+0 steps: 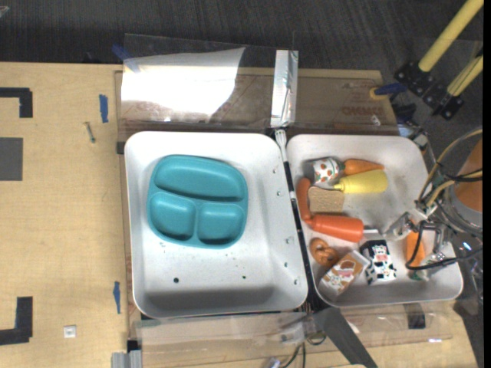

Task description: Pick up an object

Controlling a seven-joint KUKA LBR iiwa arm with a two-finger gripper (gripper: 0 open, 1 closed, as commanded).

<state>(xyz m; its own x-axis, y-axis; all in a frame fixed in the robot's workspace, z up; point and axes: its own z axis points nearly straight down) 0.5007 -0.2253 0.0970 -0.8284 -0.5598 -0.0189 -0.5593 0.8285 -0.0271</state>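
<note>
The gripper [420,240] hovers at the right bin's [399,148] 4 o'clock side, near the toy cow [378,261]; its grip state cannot be determined.

No legible text or labels.

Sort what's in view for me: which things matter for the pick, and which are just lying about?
For the pick: gripper over the right bin; yellow piece, orange piece, brown slice, black-and-white toy.

Lying about: teal divided tray in the left bin; blue tape.
</note>
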